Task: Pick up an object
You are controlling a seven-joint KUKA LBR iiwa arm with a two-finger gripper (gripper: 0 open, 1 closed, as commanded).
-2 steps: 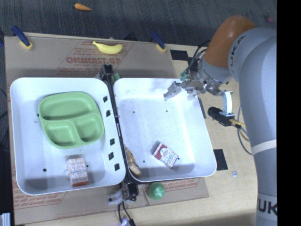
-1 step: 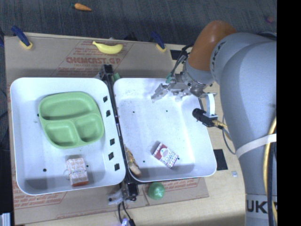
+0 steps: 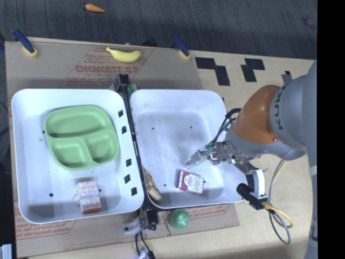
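We see the pincer (image 3: 198, 156), fingers apart and holding nothing, above the right white bin (image 3: 178, 99), with the small red-and-white carton (image 3: 190, 182) at its 6 o'clock.

Right bin (image 3: 161, 104) floor mostly free; red carton (image 3: 190, 182) near front wall, hand (image 3: 200, 156) just above.

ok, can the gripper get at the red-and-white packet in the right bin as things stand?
Probably yes. The gripper hangs over the right bin, just above the red-and-white packet, which lies flat on the bin floor with nothing on top of it. The near bin wall could crowd the approach.
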